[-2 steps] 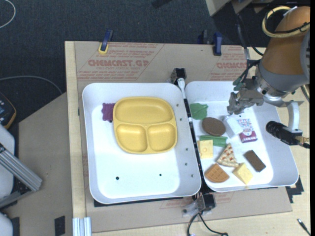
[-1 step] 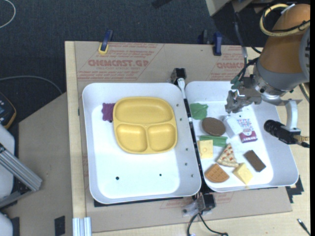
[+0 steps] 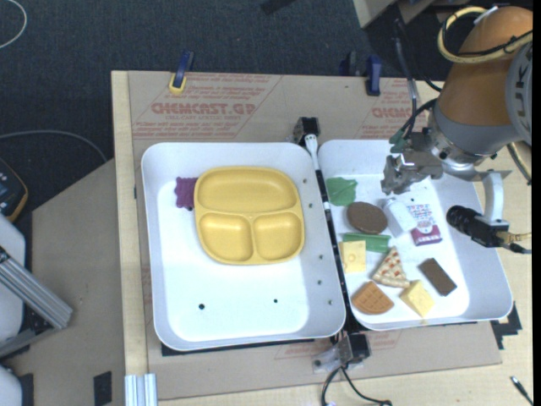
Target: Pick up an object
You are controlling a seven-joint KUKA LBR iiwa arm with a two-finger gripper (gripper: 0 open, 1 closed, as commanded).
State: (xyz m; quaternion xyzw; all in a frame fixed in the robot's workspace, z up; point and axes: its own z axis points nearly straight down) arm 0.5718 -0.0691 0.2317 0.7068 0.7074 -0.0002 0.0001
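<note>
My gripper (image 3: 396, 182) hangs over the back of the right bin (image 3: 494, 299), above the white floor between a green leaf piece (image 3: 341, 190) and a small white packet (image 3: 422, 219). Its fingers point down and I see nothing between them. Close in front of it lies a round brown cookie (image 3: 367, 217). Further forward lie a yellow cheese block on green (image 3: 355, 255), a pizza slice (image 3: 390, 269), a brown cracker (image 3: 372, 299), a yellow cube (image 3: 418, 298) and a chocolate bar (image 3: 438, 277).
The left bin (image 3: 169, 303) holds a yellow divided plate (image 3: 249, 213) with a purple piece (image 3: 184, 191) at its left edge. A black cylinder (image 3: 473, 224) on the arm's side sticks out over the right bin's right part. Clamps sit on the board's back edge.
</note>
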